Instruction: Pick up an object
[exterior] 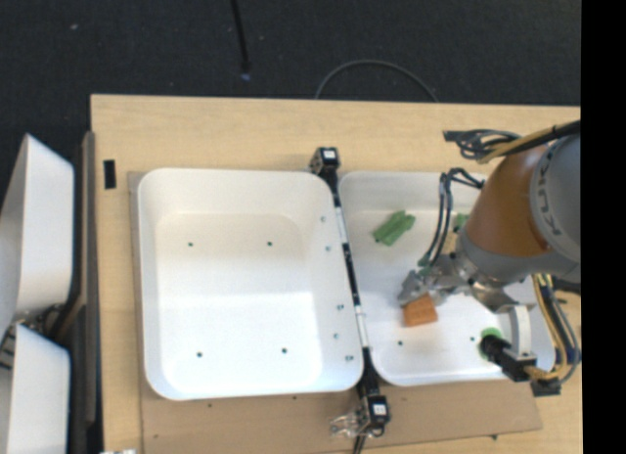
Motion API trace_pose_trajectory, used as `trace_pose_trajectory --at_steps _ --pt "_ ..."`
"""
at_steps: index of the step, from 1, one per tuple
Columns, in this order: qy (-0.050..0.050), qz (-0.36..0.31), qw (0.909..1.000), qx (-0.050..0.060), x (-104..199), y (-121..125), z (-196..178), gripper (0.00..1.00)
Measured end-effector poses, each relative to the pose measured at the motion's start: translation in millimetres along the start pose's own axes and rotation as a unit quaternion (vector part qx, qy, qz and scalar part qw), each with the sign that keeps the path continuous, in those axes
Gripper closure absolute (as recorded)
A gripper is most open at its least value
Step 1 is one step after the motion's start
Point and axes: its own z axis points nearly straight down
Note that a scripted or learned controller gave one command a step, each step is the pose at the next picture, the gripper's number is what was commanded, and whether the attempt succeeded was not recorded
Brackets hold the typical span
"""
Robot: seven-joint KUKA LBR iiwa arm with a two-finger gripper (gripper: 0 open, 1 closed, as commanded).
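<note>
Camera view: right bin [391, 369] on the surface, holding an orange block [421, 314] near its middle and a green piece [393, 228] toward the far edge. Hand [417, 289] just above the block; grip state cannot be told. Step: approach. Next: descend and close squarely.

Pale wooden worktop [245, 119] on dark speckled floor [147, 22]; thin black cable [235, 12] trailing across; white boxes [39, 237] at left edge.

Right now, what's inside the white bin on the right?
Inside the right bin lie a green block and an orange block. The robot arm covers the bin's right part, so anything beneath it is hidden.
</note>
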Motion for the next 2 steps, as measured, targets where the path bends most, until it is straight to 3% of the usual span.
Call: trace_pose_trajectory --at_steps 1,2 --pt "0.002 -0.006 1.0000 -0.001 87.4 -26.6 -94.6 1.00" --pt "0.001 -0.006 1.0000 -0.001 153.6 -16.9 -149.0 1.00"
